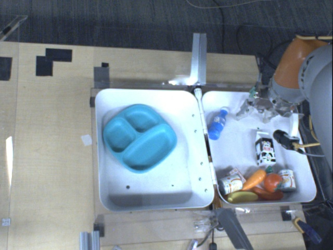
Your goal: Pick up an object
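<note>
My arm, grey with an orange band, enters over the right bin at its far right corner. The left bin adjoins the right bin and holds a blue divided plate. My gripper hangs above the right bin's far end; it sits low in shadow and its state is unclear, so I cannot tell whether it is released or clenched. Nothing visibly sits in its grasp.

Inside the right bin: a blue bottle lies near the wall shared with the left bin. A small cow-print carton stands mid-bin. At the near end, a can, a carrot, a tomato, a banana and a small cup cluster together, touching.
</note>
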Action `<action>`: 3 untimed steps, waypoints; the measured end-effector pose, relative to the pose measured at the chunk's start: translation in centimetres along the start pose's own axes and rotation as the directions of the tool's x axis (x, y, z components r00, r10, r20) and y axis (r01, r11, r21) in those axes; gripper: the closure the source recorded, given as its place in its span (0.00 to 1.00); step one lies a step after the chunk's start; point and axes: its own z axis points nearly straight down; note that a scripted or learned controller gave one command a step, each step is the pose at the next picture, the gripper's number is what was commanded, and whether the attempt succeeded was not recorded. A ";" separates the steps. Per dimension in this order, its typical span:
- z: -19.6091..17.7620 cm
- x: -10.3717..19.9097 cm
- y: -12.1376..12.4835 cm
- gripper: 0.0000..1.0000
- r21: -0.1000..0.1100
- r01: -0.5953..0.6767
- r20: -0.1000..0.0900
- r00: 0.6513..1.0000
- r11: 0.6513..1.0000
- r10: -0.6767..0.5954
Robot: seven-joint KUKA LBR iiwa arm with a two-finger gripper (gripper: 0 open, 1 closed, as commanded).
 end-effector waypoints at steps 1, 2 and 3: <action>-0.2 -2.8 -7.3 0.00 -0.001 -0.213 -0.001 0.977 0.977 0.213; -1.4 -2.6 -7.0 1.00 -0.008 -0.208 -0.002 0.978 0.978 0.208; -11.1 -1.3 -9.1 1.00 0.001 -0.091 0.000 0.996 0.996 0.091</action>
